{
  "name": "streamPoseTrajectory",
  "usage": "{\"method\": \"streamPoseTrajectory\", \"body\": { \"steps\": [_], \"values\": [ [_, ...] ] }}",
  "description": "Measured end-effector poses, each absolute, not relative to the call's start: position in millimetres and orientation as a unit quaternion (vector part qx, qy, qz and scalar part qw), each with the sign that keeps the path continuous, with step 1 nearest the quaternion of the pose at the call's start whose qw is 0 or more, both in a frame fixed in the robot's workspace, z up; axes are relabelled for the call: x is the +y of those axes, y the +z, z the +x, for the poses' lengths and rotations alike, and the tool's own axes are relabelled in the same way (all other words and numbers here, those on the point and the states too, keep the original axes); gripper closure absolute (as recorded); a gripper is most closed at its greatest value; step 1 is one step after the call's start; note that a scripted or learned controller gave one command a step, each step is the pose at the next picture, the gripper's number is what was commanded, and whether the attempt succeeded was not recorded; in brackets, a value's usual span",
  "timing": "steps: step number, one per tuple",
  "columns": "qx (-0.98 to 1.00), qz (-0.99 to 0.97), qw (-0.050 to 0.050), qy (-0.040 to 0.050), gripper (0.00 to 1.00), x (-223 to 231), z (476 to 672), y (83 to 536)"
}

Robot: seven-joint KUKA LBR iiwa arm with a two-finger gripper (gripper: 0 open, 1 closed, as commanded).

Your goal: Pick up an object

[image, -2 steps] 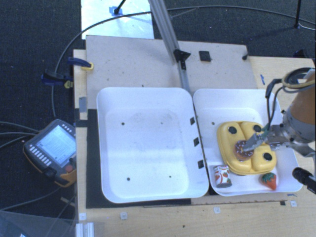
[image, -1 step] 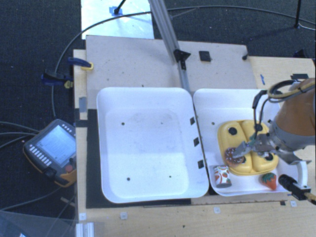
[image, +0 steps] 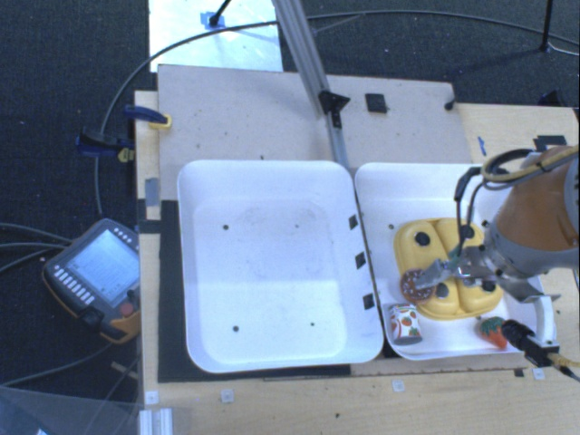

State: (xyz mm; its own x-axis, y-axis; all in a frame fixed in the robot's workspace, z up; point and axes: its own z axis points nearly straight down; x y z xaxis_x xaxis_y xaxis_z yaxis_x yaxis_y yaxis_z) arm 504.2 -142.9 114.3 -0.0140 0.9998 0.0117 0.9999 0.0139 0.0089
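Note:
The right bin [image: 381, 198] holds a large yellow moulded object [image: 426, 241] in its middle. A round brown-and-red disc [image: 416, 285] lies at the yellow object's left front edge. A small white patterned cup [image: 405, 323] stands near the bin's front left corner, and a small orange-and-green object [image: 493, 331] lies near the front right. My gripper [image: 446, 274] hangs low over the front part of the yellow object, just right of the disc. The arm [image: 535, 220] covers the bin's right side.
The left bin [image: 195, 243] stands beside the right one, with black clips [image: 360, 259] on the shared wall. A grey pole [image: 304, 48] slants across the back board. A teach pendant [image: 95, 275] lies left of the bench.

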Motion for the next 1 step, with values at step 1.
{"method": "streamPoseTrajectory", "body": {
  "steps": [1],
  "values": [
    [-0.716, -0.698, 0.006, -0.0134, 1.00, -135.7, 508.0, 127.9]
  ]
}}
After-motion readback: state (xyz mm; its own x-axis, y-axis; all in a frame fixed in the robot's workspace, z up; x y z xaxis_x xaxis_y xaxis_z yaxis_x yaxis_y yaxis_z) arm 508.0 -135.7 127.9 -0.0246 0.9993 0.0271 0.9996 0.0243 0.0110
